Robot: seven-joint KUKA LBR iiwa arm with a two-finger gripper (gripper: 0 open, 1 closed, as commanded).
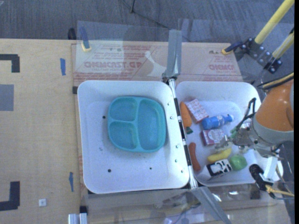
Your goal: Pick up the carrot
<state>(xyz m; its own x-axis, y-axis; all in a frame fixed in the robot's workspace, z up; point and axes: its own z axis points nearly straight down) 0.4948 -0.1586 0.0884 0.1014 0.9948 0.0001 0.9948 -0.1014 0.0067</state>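
The carrot [186, 115], a short orange stick, lies in the right bin [219, 88] against its left wall, pointing front to back. My gripper [237, 137] hangs over the right half of that bin, well to the right of the carrot and apart from it. It is just above a yellow banana [219, 155] and a green fruit [238, 162]. The grey wrist with its orange band [279, 112] hides the bin's right side.
Between the carrot and the gripper lie a red-and-white packet [198, 109], a blue bottle [217, 121] and a small red box [213, 136]. A red-orange sausage shape [194, 157] and a black-and-white item [218, 168] sit near the front. The left bin [93, 171] holds a teal divided plate [138, 124].
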